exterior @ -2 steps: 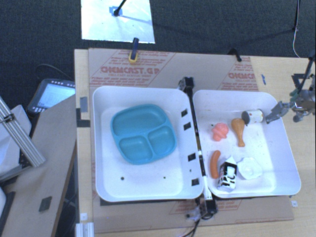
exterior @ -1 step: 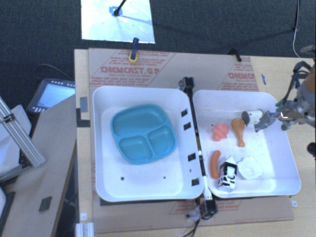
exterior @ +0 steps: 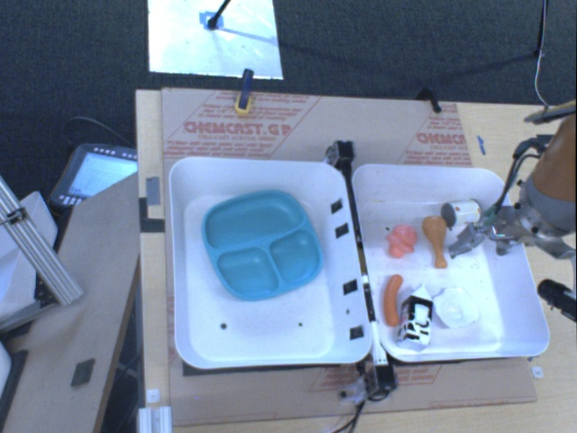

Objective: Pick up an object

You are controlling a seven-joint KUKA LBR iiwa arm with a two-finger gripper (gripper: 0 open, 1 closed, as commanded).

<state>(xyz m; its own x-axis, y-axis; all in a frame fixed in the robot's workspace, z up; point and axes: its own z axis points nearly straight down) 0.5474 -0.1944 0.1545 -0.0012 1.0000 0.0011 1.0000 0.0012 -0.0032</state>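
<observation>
Claw low over the right bin, nothing between its fingers that we can see.

We see the claw (exterior: 469, 239) hanging in the right bin (exterior: 518, 336), its fingers slightly apart and closed on nothing, with the grey arm (exterior: 550, 188) coming in from the right edge. Just beside its tips lies a tan drumstick-shaped toy (exterior: 436, 239), and a small white cylinder (exterior: 462, 211) sits right above the fingers. Further left we have a pink lump (exterior: 402, 240). Nearer the front edge, an orange carrot-like piece (exterior: 392, 299), a black-and-white carton (exterior: 416, 318) and a white round piece (exterior: 456, 307) cluster together. Over in the left bin (exterior: 194, 332), well apart, a blue divided plate (exterior: 261, 243) lies flat.
</observation>
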